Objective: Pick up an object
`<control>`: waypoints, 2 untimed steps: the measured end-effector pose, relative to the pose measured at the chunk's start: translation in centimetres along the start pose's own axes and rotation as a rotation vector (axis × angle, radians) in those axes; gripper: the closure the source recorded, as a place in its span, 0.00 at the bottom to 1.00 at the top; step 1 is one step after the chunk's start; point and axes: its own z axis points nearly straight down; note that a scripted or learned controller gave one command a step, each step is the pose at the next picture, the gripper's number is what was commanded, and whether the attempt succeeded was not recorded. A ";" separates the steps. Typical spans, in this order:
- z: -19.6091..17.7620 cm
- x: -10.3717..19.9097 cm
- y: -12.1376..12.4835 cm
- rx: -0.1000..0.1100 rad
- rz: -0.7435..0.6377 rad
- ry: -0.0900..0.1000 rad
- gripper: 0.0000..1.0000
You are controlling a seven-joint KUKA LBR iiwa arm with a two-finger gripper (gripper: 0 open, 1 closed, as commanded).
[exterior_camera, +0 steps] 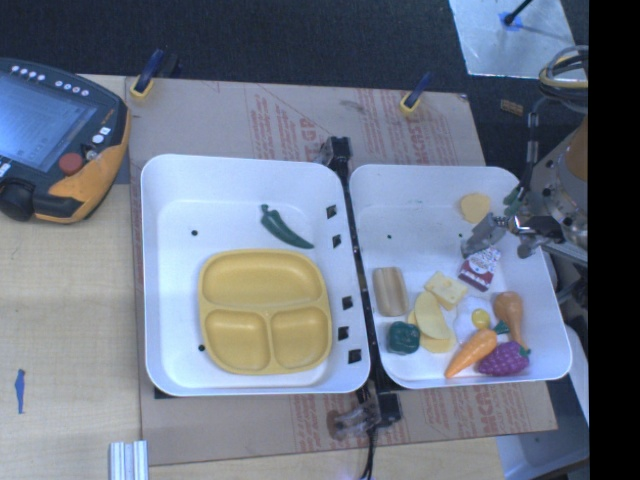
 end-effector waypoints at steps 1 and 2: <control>2.0 -6.2 6.2 -0.007 0.003 -0.004 0.00; 15.0 -5.8 2.6 0.009 0.001 0.003 0.00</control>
